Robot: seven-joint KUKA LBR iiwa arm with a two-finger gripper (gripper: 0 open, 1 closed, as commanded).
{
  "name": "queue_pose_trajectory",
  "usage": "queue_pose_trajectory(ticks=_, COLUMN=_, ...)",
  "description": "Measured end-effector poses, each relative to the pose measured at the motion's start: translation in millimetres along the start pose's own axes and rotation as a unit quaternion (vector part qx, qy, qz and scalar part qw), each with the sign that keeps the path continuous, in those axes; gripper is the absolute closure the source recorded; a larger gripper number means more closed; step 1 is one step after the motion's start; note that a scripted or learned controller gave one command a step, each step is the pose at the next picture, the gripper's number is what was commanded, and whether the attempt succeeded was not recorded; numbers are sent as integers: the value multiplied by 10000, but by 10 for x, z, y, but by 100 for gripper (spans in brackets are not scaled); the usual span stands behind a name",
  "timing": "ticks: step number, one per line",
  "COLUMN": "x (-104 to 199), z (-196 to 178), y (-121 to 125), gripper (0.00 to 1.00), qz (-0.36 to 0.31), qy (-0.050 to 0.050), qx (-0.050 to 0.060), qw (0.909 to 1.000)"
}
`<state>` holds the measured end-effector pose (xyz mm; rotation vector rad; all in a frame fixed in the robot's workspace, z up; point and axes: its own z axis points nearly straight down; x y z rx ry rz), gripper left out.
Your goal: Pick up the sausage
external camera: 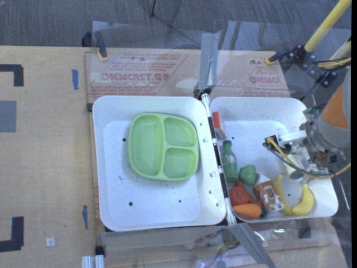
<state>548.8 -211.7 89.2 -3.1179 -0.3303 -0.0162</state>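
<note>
- Carrot [248, 210] lay at the 6 o'clock edge of the right bin [256, 102], with a tomato [240, 195] touching it at its 11 o'clock.
- An orange box [268, 197] sat just beside the carrot at its 2 o'clock, and bananas [304, 202] lay at the box's 3 o'clock.
- A pepper [248, 175] sat at the tomato's 1 o'clock, beside a green bottle [229, 159].
- A slim reddish piece, seemingly the sausage [217, 126], lay along the bin's 9 o'clock wall, at the bottle's 11 o'clock and well apart from the pincer.
- The pincer [305, 159] hung over the bin's 3 o'clock side, at 12 o'clock from the bananas; I could not tell whether it was released or clenched.
- The left bin [111, 205] held a green divided plate [164, 147].
- Both bins sat on the worktop [39, 149].
</note>
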Motion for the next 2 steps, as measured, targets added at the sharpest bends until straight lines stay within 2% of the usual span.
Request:
queue_pose_trajectory(ticks=1, x=176, z=-1218, y=-240, gripper=0, qz=-2590, qy=-63, qx=-13, qw=9658)
queue_pose_trajectory(ticks=2, x=-140, z=-1, y=-700, gripper=0, qz=-879, qy=-59, qx=-10, qw=9961)
